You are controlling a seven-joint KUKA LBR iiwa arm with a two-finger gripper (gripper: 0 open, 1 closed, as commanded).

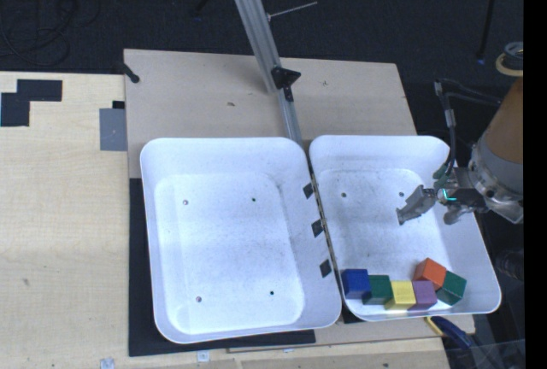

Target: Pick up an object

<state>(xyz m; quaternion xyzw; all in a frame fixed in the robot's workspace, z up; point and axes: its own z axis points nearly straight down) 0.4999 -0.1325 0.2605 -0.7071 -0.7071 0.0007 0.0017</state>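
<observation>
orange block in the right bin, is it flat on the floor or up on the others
Up on the others, it seems: the orange block sits tilted, resting against the purple block and green block, in the right bin.

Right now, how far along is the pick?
Done: the arm has reached over the right bin, gripper above its floor. In hand: nothing visible between the jaws, which look spread. Left: the whole grasp. The blue, green, yellow, purple, orange and dark green blocks sit clustered at the bin's near edge.

floor (85,0): dark, cables | bench (60,213): pale wood | board (205,98): tan | mast (256,34): slanted aluminium
</observation>
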